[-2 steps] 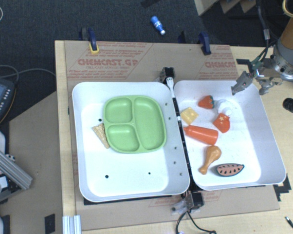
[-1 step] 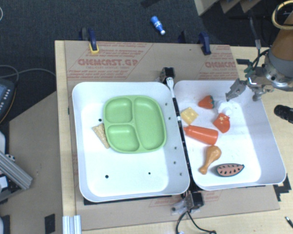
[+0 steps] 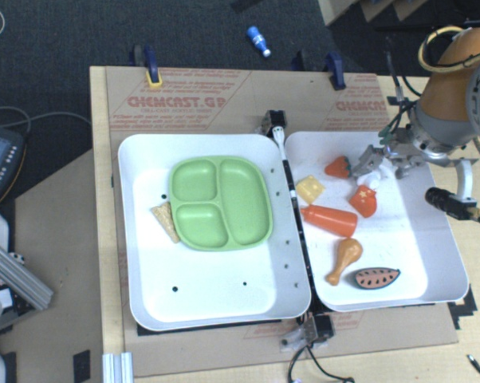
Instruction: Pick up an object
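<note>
My gripper point(image 3: 382, 164) hangs over the far part of the right bin point(image 3: 439, 254), open with nothing between its fingers. A small red tomato-like piece point(image 3: 337, 167) lies just to its left. A red strawberry point(image 3: 364, 202) sits directly in front of it, slightly nearer the camera. Further forward in the same bin lie a yellow cheese wedge point(image 3: 309, 188), an orange-red carrot point(image 3: 329, 220), a tan chicken drumstick point(image 3: 345, 259) and a watermelon slice point(image 3: 375, 278).
The left bin point(image 3: 208, 294) holds a green divided plate point(image 3: 221, 202) with a tan cracker point(image 3: 166, 220) at its left edge. The grey arm with its orange band point(image 3: 455, 62) comes in from the upper right. A raised wall point(image 3: 292, 214) divides the bins.
</note>
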Robot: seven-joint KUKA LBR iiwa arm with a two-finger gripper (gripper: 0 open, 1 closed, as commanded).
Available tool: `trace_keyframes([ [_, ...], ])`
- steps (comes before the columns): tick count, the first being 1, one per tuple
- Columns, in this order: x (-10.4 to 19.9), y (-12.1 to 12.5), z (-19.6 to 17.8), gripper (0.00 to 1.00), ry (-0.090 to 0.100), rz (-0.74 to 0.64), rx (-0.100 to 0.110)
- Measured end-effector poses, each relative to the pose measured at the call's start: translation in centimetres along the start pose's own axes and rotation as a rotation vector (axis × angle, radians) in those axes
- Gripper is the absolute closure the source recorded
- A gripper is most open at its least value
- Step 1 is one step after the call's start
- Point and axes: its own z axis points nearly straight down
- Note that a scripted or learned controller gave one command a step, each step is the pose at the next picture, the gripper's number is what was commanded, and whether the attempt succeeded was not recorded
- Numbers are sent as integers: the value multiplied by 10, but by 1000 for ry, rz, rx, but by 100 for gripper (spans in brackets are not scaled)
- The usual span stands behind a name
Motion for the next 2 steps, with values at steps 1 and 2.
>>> trace_keyframes([
  [1, 1, 0, 42, 0, -1, 0, -1],
  [2, 1, 1, 28, 100, -2, -1, -8],
])
